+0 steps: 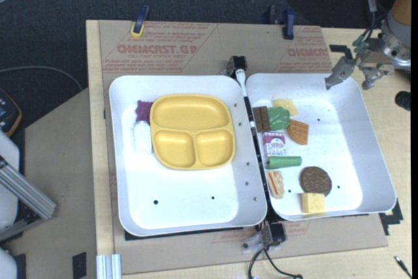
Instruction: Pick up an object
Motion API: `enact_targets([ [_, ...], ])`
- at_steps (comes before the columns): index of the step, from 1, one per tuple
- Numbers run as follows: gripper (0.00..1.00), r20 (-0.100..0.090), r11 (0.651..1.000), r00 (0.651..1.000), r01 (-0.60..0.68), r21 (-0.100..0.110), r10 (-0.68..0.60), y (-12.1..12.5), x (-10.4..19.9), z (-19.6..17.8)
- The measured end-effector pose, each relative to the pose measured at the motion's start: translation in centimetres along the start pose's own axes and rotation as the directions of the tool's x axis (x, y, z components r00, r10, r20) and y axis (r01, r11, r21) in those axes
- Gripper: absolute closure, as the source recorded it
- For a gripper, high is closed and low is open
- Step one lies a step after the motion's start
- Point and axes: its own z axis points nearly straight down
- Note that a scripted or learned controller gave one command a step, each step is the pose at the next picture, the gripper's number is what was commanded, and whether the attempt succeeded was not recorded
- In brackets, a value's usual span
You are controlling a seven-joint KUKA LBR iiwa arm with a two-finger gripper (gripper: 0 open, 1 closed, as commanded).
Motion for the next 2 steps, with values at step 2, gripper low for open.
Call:
enact_targets([
  [2,0.00,0.002,1.000,1.000,0.003,-0.010,-0.003,-0.1,0.6,3.5],
])
